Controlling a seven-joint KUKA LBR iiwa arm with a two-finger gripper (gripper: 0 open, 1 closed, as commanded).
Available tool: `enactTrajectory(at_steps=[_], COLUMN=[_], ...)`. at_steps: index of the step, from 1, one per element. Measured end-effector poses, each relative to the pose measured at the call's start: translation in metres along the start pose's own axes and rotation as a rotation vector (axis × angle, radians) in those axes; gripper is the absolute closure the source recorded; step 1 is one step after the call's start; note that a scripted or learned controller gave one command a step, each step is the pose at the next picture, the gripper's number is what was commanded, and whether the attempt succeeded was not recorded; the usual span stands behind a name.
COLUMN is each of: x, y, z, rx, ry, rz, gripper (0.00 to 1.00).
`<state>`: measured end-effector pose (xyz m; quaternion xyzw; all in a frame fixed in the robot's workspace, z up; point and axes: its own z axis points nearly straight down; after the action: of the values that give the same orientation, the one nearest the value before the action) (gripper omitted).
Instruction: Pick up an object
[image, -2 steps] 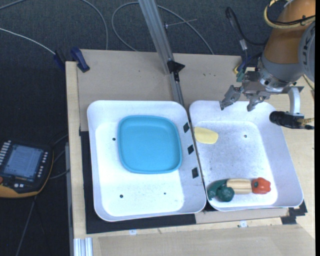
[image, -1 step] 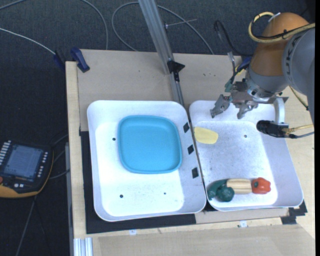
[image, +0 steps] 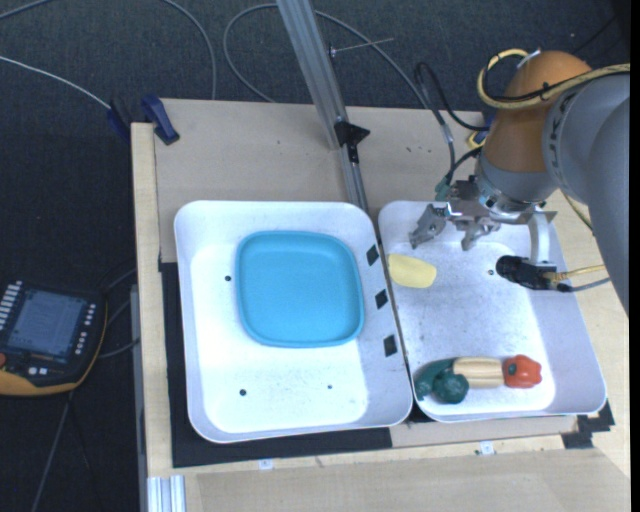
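My gripper (image: 447, 232) hangs over the back part of the right bin (image: 560, 330), its two fingers spread open with nothing between them. A pale yellow object (image: 412, 270) lies just below and left of the fingers, near the bin's left wall. Along the bin's front edge lie a dark green object (image: 442, 383), a tan cylinder (image: 478, 372) and a red object (image: 521, 371), side by side.
The left bin (image: 200, 330) holds a light blue square plate (image: 299, 288). A metal pole (image: 325, 80) slants up from between the bins. A black cable fitting (image: 525, 271) sits at the right bin's right side. A handheld pendant (image: 45, 335) lies off the bench at the left.
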<state>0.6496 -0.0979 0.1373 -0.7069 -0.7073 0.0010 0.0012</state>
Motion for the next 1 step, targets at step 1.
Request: enactTrajectory(at_steps=[1], x=[0.0004], y=[-0.0007], z=[0.0437], rx=[0.0], ry=[0.0], rz=[0.0], gripper=[0.0])
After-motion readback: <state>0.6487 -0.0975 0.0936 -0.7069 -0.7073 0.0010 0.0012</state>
